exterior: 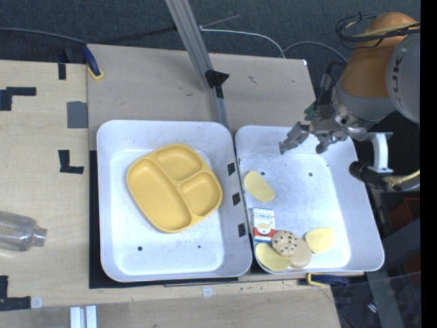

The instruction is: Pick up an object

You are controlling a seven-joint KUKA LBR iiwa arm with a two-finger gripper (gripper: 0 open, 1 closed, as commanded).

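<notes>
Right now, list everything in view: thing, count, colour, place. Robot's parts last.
Bins: 2, white, side by side on the bench.
Divided plate: 1, yellow, left bin.
Yellow pieces: 3, right bin, one mid-left, two near the front.
Small carton: 1, white with red and blue, right bin front.
Cookie: 1, speckled tan, beside the carton.
Clear bottle: 1, bench, far left.
Arm: 1, grey and orange, right.
Gripper: 1, above the right bin's back edge, open.

The arm (403, 53) is chunky grey metal with a fat orange band (372, 67) wrapped above the wrist, plus part of some lettering on the grey shell. Black cables (355, 24) loop over the top. The gripper (305, 141) is dark grey, two stubby fingers, with a white bracket (379, 152) hanging beside it.
</notes>
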